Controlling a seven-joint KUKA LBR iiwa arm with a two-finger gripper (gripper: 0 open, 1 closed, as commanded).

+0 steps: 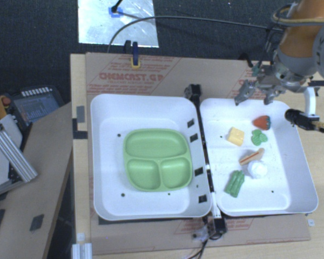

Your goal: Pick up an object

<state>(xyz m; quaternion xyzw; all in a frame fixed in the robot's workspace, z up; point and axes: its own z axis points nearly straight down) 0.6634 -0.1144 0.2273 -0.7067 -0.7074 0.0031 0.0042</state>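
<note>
The right bin holds several small items: a red strawberry, a yellow cheese block, a green broccoli piece, an orange hot dog, a white round piece and a green pickle. My gripper hangs over the far edge of the right bin, above and behind the strawberry. Its two fingers stand apart with nothing between them.
The left bin holds a green divided plate. Black clips run along the seam between the bins. A control pendant and a metal rail sit off the bench at left.
</note>
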